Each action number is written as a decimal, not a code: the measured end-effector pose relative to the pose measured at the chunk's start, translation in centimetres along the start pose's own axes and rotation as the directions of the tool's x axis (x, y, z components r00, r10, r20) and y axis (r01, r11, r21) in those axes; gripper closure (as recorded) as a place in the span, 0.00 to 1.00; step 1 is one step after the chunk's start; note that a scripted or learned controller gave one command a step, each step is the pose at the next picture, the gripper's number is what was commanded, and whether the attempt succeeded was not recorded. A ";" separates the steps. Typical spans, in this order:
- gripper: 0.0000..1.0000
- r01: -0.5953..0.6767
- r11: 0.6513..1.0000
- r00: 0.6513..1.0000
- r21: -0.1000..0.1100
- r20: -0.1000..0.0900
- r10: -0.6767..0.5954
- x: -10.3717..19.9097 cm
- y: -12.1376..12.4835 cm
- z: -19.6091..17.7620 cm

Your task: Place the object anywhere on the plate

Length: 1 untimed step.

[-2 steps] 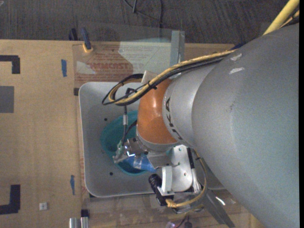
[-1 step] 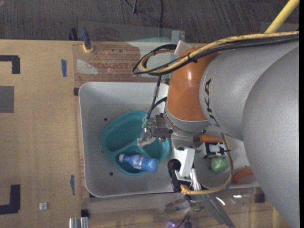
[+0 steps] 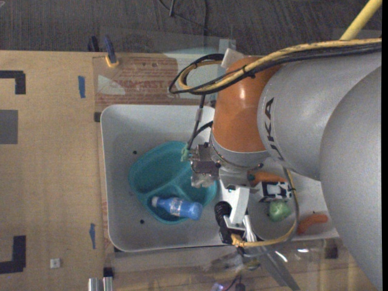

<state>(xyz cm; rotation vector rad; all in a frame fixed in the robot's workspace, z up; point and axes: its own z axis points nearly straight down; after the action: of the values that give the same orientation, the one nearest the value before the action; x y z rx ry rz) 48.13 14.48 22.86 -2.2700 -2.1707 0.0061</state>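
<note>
Arm: the grey KUKA arm [image 3: 315,102] reaches in from the right, its orange band [image 3: 239,117] above the bin's middle.
Gripper: the gripper [image 3: 203,171] hangs over the plate's right edge; grip state cannot be told.
Plate: teal divided plate [image 3: 159,174] in the white bin [image 3: 118,162], left of centre.
Object: blue bottle [image 3: 177,207] lies on its side on the plate's near part.
Other items: green ball [image 3: 278,210] and orange piece [image 3: 312,222] to the right, near edge.

tabletop [image 3: 48,180]: pale wood, black corner marks, blue tape bits | floor [image 3: 91,8] beyond tabletop: dark grey carpet
</note>
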 end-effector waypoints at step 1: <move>1.00 0.184 0.983 0.983 -0.003 -0.001 -0.184 7.2 -0.6 -11.0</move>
<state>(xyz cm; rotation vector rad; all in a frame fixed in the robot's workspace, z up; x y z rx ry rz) 47.89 21.75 33.80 -2.0603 -2.3724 0.0011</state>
